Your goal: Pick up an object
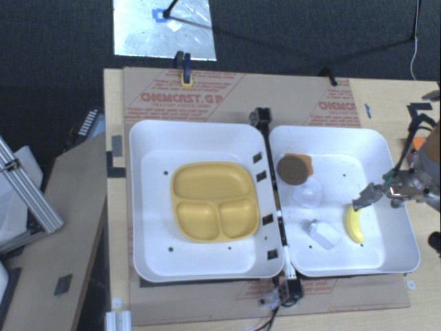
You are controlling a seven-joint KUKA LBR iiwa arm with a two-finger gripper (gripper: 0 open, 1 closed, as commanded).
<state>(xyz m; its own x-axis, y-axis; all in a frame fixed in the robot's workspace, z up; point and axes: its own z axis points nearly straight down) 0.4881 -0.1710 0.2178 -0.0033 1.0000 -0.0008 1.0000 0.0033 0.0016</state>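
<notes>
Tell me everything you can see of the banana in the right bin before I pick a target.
The banana is small, bright yellow and smooth, plastic-looking, likely a toy. It lies flat on the floor of the right bin, near the right wall, running roughly top to bottom with a slight curve. Its upper tip sits just below the hand; contact cannot be judged. A small white block lies to its left, apart from it.

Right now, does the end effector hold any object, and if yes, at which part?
Nothing is held. The end effector hangs just above the upper end of the banana in the right bin, with nothing between its fingers.
</notes>
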